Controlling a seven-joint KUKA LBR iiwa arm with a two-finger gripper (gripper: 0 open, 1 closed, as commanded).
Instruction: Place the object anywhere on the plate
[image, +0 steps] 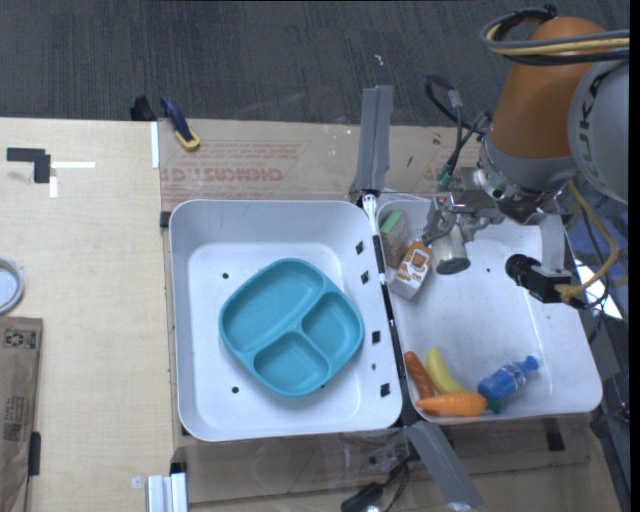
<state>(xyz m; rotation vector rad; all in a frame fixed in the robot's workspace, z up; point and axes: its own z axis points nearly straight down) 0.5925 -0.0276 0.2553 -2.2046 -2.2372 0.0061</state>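
A blue plate (290, 325) with three compartments lies in the left bin (190, 300). My gripper (446, 243) hangs over the upper left part of the right bin (560, 330), under the orange wrist band. Just left of and below it, a small white and orange carton (411, 270) leans near the wall between the bins. I cannot tell whether the gripper touches the carton. A green item (390, 219) lies behind the carton in the bin's far left corner.
Along the right bin's front edge lie a carrot (451, 404), a yellow banana (441, 369), a red-orange item (419, 373) and a blue bottle (509, 380). A black part of the arm (528, 273) with cables reaches over the right bin.
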